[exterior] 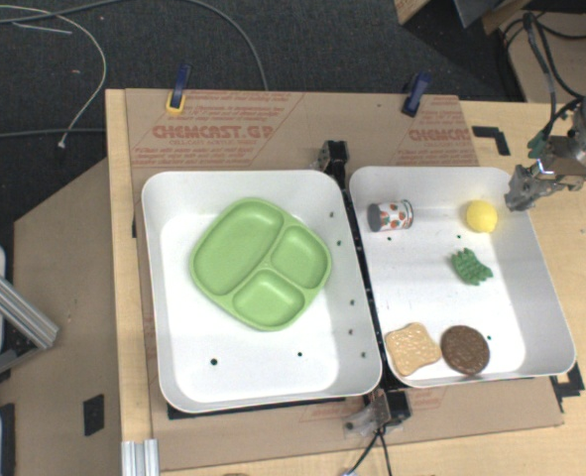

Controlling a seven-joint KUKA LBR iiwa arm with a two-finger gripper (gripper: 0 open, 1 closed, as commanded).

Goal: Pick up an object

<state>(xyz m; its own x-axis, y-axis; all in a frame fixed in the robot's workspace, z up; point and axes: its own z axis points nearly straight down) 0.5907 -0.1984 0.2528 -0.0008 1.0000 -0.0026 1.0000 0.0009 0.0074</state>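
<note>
Camera view. The end effector (524, 194) hangs at the outer rim of the right bin (540, 266), near its far corner; how far it is spread cannot be told from this angle. Just beside it, inward over the bin floor, lies a yellow lemon (482, 216). Further inward along the same far side, a small can (390, 215) lies tipped over. Nearer the camera than the end effector is a green leafy piece (471, 267), and beyond that, well apart from it at the bin's near edge, sit a brown round cookie (465, 349) and a tan cracker (411, 348) side by side. The left bin (174, 355), well apart across the worktop (134, 137), bears a green divided plate (262, 263).
</note>
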